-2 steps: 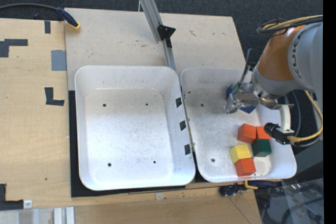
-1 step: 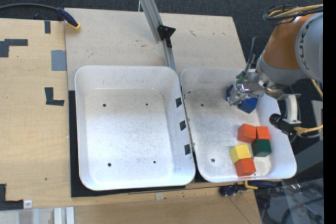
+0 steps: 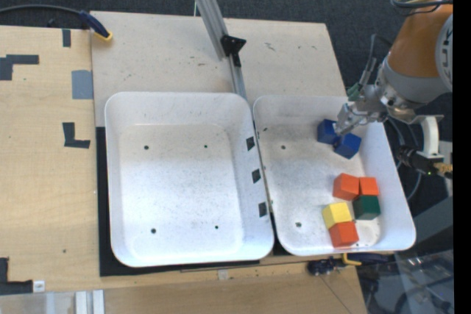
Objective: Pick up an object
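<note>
Pincer (image 3: 344,130) is down in the right bin (image 3: 294,180), between two blue blocks (image 3: 338,140) at its far side; whether it's spread or pinching, I cannot tell.

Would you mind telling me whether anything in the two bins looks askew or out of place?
Nothing is spilled or damaged. All the blocks lie in the right bin: two blue blocks near the hand, sitting at skewed angles, and a tight cluster of orange, green and yellow blocks toward the near corner.
</note>
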Controlling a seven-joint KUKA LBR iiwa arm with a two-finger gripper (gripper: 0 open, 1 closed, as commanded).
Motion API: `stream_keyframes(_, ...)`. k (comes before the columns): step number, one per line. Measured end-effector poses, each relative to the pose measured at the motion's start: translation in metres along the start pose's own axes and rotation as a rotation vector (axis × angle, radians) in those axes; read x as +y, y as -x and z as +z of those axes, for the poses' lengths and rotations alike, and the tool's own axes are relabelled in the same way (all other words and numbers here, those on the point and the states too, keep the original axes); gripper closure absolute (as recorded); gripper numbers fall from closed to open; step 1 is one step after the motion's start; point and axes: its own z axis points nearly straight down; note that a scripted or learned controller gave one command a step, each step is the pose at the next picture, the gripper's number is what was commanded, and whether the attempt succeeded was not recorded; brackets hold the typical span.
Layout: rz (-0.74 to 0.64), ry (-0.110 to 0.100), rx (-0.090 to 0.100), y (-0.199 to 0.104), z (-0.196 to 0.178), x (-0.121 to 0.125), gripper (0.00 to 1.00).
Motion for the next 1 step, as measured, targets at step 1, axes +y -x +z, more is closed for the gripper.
stream_keyframes(1, -0.001, -0.001, 0.001, 0.0003, -0.0435, 0.0058, 1.0)
